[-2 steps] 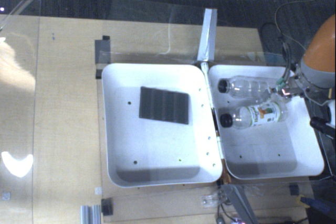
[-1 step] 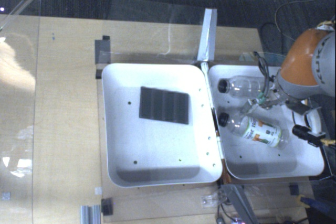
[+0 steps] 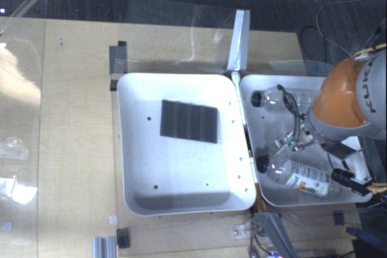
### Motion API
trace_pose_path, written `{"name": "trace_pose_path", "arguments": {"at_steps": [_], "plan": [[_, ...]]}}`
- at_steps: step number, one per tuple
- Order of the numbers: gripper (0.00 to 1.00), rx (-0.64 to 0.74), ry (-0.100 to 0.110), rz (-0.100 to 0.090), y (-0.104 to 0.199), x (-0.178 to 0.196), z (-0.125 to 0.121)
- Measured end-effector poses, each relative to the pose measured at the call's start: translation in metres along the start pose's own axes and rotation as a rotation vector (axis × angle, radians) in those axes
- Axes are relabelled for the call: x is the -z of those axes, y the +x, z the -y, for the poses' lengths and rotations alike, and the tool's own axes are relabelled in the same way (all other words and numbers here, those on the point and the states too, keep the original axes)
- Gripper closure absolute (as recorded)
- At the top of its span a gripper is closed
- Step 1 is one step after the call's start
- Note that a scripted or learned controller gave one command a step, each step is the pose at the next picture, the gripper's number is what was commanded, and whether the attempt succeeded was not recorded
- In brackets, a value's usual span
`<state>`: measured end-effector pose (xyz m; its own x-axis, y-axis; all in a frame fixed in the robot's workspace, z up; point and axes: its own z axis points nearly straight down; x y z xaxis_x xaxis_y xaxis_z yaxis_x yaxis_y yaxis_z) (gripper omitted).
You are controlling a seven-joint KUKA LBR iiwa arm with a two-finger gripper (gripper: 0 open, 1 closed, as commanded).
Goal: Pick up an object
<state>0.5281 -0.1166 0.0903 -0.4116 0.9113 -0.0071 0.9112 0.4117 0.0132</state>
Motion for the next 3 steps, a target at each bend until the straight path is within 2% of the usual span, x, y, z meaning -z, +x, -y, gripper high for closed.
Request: {"name": "trace_pose_path", "arguments": {"at_steps": [1,2,3], "plan": [[0.00,0.000,0.000,0.000,0.000,0.000,0.000],[0.00,0.012,0.004,0.001,-0.051,0.131,0.033],[0.00,0.279,0.009,-0.008,-0.041,0.021,0.016]]}}
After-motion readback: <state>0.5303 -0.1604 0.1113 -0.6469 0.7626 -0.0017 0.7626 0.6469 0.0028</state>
